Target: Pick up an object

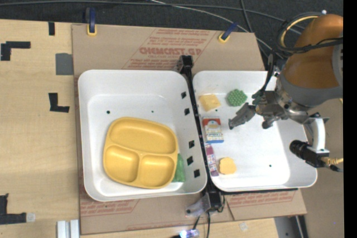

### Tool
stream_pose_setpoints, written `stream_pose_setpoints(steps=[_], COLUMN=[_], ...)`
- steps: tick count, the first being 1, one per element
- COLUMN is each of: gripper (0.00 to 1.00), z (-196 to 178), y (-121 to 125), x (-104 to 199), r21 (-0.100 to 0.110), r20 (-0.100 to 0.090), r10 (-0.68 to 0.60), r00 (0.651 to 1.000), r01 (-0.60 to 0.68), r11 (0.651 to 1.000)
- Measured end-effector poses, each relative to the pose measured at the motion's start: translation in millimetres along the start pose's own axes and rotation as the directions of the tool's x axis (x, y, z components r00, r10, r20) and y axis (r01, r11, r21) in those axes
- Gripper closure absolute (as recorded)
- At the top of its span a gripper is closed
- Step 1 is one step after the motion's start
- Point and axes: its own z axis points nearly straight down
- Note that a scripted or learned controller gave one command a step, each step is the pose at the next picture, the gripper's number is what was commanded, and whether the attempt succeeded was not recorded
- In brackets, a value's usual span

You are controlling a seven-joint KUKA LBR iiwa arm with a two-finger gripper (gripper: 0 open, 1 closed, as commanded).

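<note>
One small red carton [213, 131], long axis seemingly up-down; jaws [252, 117] spread, nothing held

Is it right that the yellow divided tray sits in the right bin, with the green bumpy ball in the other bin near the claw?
Not quite. The camera view shows the yellow divided tray in the left bin; the green bumpy ball lies in the right bin, near the claw.

A green object [179, 169] is mostly hidden behind the yellow divided tray [141, 151] in the left bin, so its kind cannot be told. Print on the small red-and-white packet [212, 130] is too small to read. The arm [312, 72] is cut off at the right edge.
</note>
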Motion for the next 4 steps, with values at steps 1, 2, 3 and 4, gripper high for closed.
stream_pose_setpoints(steps=[1,2,3,4], gripper=[0.00,0.00,0.00,0.00], z=[-5,58,119,153], y=[2,7,13,13], x=[0,2,-1,-1], r21=[-0.011,-0.006,-0.006,-0.011], r20=[0.001,0.001,0.001,0.003], r10=[-0.003,-0.002,-0.002,-0.002], r00=[1.000,1.000,1.000,1.000], r01=[0.003,0.002,0.002,0.002], r11=[1.000,1.000,1.000,1.000])
